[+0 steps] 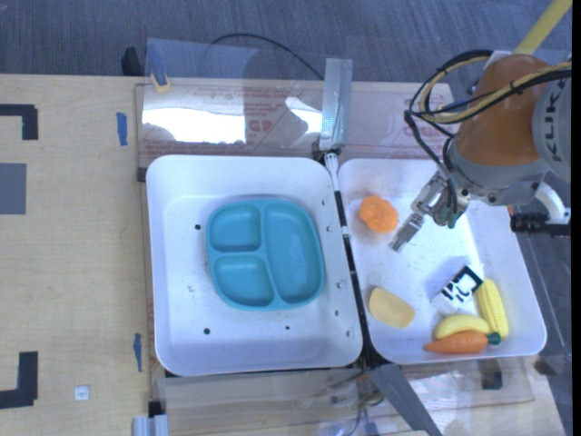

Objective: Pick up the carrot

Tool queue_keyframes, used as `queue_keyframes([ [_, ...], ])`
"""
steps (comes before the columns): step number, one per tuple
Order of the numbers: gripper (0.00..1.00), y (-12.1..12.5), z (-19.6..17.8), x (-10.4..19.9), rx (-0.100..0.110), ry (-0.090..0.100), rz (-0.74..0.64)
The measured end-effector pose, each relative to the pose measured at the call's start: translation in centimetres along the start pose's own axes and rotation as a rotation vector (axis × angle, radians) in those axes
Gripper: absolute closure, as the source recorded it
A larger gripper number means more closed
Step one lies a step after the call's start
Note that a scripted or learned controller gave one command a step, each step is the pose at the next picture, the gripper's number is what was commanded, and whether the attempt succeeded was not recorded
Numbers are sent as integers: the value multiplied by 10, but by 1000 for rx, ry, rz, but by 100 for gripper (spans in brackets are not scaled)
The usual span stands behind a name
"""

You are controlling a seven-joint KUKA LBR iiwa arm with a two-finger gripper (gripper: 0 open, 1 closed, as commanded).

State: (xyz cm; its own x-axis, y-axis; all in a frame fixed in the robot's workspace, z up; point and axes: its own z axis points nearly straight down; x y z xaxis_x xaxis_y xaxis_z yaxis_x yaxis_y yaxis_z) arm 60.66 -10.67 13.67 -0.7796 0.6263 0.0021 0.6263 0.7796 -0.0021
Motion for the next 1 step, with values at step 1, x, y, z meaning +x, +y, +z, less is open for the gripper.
queue_keyframes([
  [1, 0, 31, 49, -18, -6, -10, -184],
])
